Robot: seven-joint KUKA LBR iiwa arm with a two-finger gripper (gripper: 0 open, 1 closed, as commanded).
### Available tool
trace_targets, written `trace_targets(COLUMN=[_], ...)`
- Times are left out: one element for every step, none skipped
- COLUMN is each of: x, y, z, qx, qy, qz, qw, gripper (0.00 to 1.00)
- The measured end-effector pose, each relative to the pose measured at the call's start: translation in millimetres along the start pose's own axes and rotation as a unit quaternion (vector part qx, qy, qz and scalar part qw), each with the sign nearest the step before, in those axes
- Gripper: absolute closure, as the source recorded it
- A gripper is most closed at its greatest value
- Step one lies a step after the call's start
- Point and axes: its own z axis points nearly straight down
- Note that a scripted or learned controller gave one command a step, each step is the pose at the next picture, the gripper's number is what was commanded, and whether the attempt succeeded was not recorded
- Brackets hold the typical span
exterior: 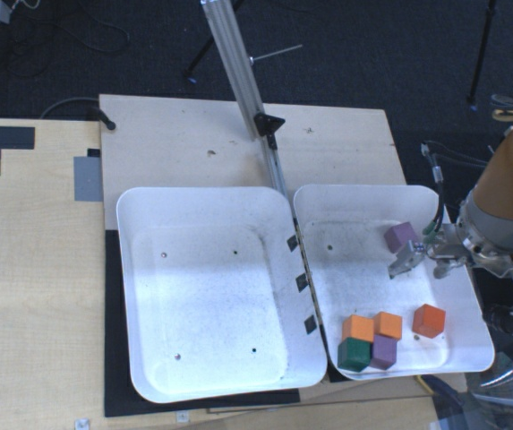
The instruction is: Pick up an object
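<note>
Both bins are white and finely speckled with dark dots: the left bin (149, 240) and the right bin (346, 209). In the right bin, a pale purple block (400, 236) sits far; near are two orange cubes (358, 328) (389, 324), a green cube (354, 355), a purple cube (384, 352) and a red-orange cube (429, 320).

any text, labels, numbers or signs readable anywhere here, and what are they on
None can be read.
The blocks in the right bin, among them the lone purple block and the orange-red block, have plain faces with no marks.
The left bin carries only dark specks and small holes, no lettering.
The gripper and the slanted aluminium rail show no legible label at this size.
</note>
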Motion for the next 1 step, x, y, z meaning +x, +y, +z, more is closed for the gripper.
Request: trace_targets(x=[-24.1], y=[77.1], z=[104.1], qx=[-0.001], qy=[-0.001], qz=[-0.005], qw=[1.0], gripper=[0.0])
